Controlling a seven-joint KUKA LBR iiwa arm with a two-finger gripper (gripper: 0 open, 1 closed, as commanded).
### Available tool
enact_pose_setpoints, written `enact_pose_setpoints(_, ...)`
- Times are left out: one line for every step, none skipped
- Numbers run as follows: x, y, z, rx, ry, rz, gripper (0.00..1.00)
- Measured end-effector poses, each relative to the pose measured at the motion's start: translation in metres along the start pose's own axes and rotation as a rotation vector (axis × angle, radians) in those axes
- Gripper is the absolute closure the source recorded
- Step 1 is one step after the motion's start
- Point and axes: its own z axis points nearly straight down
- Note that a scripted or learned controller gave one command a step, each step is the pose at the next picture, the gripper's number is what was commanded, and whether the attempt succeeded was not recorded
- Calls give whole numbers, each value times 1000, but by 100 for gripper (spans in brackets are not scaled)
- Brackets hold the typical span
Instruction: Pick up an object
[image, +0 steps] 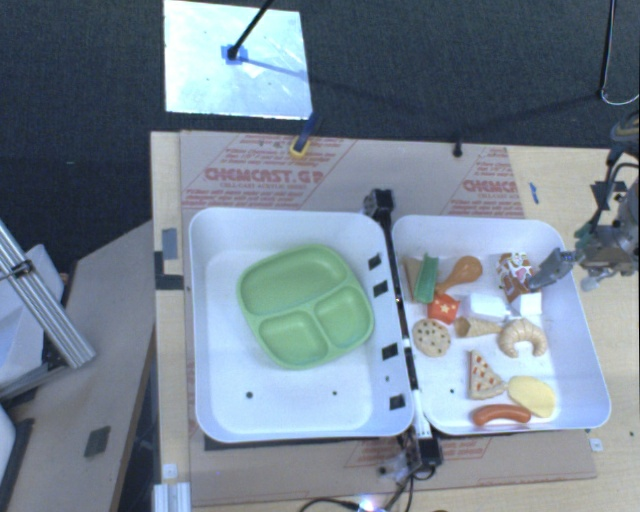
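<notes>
**Gripper by the right bin's right edge**

Two white bins sit side by side on the bench. The left bin (205, 330) has one thing in it, a green plate (305, 305) with three parts, lying flat near the middle.

The right bin (590, 385) is full of little toy foods. Near its left edge are a green strip (428, 278), a drumstick (460, 270), a red berry (443, 308) and a round cookie (432, 338). In the middle lie a white block (487, 303) and a croissant (524, 338). By the near edge are a pizza slice (484, 376), a yellow lump (531, 396) and a sausage (501, 414).

The gripper (548, 272) reaches in low over the right edge of the right bin, tilted toward the middle. Its tip is just beside a brown and white treat (515, 268) and a second white block (528, 303) — very close to both. I cannot tell if the gripper is open or closed, and I cannot tell if it touches any toy.
</notes>
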Motion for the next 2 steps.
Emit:
enact_pose_setpoints(1, 3, -7, -13, -3, -4, 0)
enact_pose_setpoints(4, 13, 40, -10, -2, -5, 0)
